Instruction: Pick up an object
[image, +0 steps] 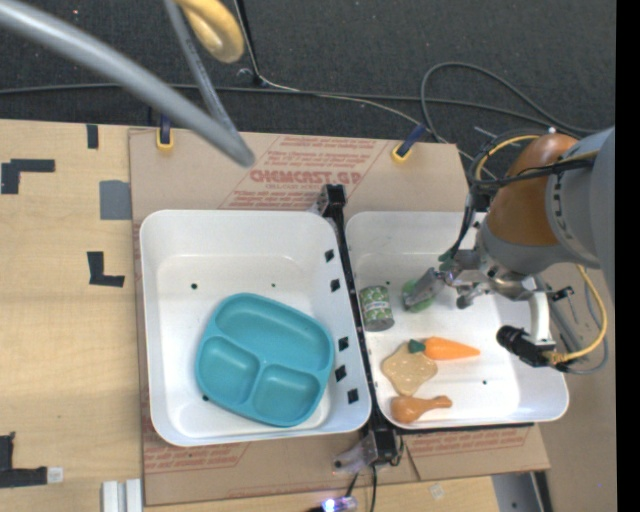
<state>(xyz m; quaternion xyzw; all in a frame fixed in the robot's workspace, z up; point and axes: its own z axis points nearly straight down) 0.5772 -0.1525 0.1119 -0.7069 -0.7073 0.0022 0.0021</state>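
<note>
progress: nothing lifted yet, my hand (440, 285) is low in the right bin (520, 405), whether it is open or closed I cannot tell | targets: green can (376, 306) just beside it, carrot (450, 349), cracker (409, 369), drumstick (420, 406) nearer the camera | around: blue plate (263, 360) across the divider (345, 300), nothing blocks me

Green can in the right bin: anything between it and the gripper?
Nothing visible stands between them. The gripper hangs just right of the green can, over bare bin floor; the carrot and the cracker lie nearer the camera.
</note>
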